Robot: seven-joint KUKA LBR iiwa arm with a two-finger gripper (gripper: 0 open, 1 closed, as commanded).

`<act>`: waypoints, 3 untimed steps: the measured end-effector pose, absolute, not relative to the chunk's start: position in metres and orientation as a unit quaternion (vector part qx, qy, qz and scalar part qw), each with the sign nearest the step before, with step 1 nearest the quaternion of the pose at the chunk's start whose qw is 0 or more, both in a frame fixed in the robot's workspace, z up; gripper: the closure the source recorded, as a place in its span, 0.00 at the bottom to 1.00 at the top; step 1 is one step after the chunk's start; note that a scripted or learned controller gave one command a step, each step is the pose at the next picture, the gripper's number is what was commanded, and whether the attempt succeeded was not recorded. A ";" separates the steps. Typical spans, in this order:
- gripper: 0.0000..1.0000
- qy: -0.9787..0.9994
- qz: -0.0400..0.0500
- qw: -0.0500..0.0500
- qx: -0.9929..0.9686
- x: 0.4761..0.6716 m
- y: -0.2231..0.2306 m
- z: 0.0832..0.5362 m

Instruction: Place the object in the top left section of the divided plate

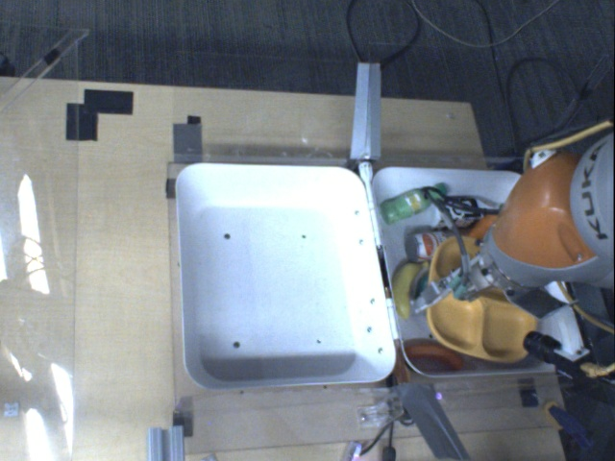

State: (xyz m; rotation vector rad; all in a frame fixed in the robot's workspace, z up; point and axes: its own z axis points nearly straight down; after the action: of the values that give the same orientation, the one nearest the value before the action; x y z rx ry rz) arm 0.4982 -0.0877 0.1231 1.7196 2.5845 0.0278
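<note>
Over the right bin (500, 175), the grey arm (553, 221) with its orange band reaches in from the right, and its end effector (459, 279) hangs low among the clutter there. Whether it is spread or closed cannot be told from this slant, and nothing can be seen clearly gripped by it.

Just below and beside the end effector lies the yellow divided plate (480, 327), tilted and partly hidden by the arm, with two of its hollows visible near the lower edge of the bin. At the bin's left wall a yellow-green fruit-like piece (407, 286) rests close to the plate. Further up lies a green bottle (404, 204), lying on its side near the upper left corner. Between them a small reddish can (426, 245) is partly covered. A dark red item (434, 356) peeks out beneath the plate at the bin's bottom edge. Which of these is the object meant for the plate cannot be told.

Next to it, the left bin (274, 272) sits on the pale wooden tabletop (106, 286). Black cables (461, 22) loop across the dark floor above.
</note>
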 end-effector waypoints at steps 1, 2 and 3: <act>0.00 0.829 0.005 -0.003 0.559 0.545 -0.117 0.140; 0.00 0.877 0.001 0.004 0.481 0.594 -0.127 0.267; 1.00 0.878 0.002 0.007 0.478 0.596 -0.125 0.279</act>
State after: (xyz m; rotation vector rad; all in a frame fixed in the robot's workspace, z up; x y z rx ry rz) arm 0.5962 -0.1253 0.2788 1.4944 2.7466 0.0076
